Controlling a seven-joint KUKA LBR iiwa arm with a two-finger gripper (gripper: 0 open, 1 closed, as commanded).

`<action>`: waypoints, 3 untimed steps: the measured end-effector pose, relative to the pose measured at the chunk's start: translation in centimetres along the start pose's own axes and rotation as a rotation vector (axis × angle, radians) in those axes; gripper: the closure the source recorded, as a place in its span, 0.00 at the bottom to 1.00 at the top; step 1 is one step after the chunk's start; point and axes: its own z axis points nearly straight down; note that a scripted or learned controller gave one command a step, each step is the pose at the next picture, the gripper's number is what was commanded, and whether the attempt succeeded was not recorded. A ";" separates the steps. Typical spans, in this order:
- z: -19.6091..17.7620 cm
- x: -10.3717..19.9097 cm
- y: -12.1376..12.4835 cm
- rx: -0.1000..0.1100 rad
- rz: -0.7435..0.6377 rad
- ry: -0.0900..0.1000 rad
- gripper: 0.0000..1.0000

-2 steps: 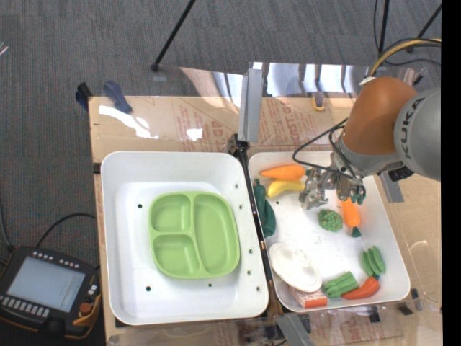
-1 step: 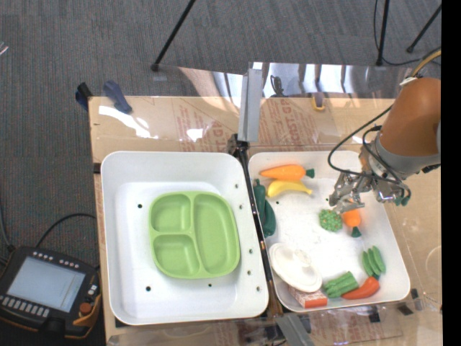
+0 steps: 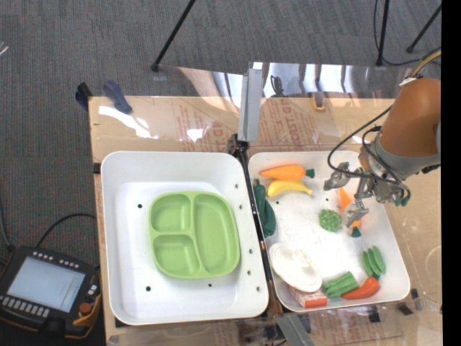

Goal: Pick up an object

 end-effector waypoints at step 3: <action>2.5 0.5 -0.4 0.000 0.080 0.002 0.00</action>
